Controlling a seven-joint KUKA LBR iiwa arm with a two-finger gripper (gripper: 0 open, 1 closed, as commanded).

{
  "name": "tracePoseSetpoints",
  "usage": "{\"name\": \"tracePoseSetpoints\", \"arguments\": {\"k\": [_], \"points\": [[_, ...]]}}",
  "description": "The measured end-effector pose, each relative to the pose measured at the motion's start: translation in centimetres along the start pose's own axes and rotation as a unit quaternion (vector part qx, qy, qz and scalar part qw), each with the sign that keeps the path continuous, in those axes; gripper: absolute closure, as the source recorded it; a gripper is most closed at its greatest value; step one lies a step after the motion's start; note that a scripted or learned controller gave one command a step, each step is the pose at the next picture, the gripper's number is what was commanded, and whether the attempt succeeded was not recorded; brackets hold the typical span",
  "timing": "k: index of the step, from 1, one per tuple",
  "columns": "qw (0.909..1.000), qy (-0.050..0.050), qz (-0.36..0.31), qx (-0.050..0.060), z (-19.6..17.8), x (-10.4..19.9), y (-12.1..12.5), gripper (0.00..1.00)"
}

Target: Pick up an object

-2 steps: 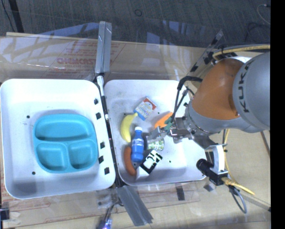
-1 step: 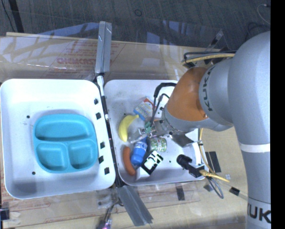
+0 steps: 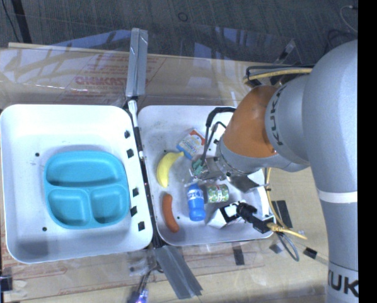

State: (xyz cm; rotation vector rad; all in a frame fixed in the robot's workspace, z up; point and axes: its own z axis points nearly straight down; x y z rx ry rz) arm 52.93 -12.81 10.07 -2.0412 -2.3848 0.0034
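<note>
Even overhead light falls on my bench, bright on the two white bins [image 3: 69, 122], whose floors glare to near white, strongest toward 12 o'clock. A clear sheet [image 3: 81, 74] at 11 o'clock throws pale streaky reflections. My arm [image 3: 283, 131] casts a soft shadow into the right bin at 3 o'clock; the blue tray [image 3: 86, 189] leaves a faint grey one. The dark floor at 12 o'clock stays dim. Focus is soft and grainy throughout.
</note>
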Motion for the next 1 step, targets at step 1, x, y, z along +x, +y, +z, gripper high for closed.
{"name": "tracePoseSetpoints", "arguments": {"k": [1], "points": [[0.9927,0.0,-0.121,-0.001,-12.11,-0.86,6.1,1.0]]}}
